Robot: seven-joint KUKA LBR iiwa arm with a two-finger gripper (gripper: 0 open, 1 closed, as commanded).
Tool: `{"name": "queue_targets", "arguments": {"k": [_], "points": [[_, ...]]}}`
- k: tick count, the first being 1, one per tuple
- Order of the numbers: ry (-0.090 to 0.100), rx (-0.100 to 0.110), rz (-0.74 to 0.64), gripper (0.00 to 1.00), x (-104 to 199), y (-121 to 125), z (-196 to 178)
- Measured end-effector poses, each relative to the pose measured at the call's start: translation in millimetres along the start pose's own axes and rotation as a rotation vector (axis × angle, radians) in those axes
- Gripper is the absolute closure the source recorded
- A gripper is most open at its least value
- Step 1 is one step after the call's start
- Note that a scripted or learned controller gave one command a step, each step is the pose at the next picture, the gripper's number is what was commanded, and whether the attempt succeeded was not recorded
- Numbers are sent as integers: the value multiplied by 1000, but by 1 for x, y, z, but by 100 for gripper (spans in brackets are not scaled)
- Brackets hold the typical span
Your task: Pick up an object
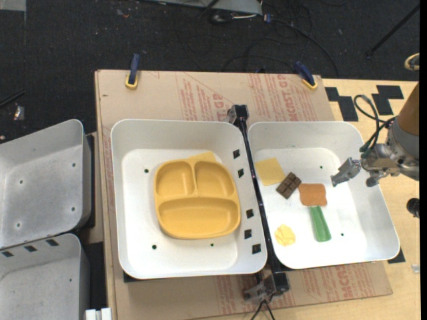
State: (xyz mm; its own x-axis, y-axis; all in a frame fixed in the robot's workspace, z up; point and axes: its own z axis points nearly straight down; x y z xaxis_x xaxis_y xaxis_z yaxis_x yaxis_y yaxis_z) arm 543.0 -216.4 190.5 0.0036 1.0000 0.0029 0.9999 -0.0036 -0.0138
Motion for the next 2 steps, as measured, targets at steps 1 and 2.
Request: {"name": "queue_targets", "arguments": {"k": [1,2], "points": [[-3,-13,-4,0,1,3,-8],[-2,-11,-2,0,-2,5,55]]}}
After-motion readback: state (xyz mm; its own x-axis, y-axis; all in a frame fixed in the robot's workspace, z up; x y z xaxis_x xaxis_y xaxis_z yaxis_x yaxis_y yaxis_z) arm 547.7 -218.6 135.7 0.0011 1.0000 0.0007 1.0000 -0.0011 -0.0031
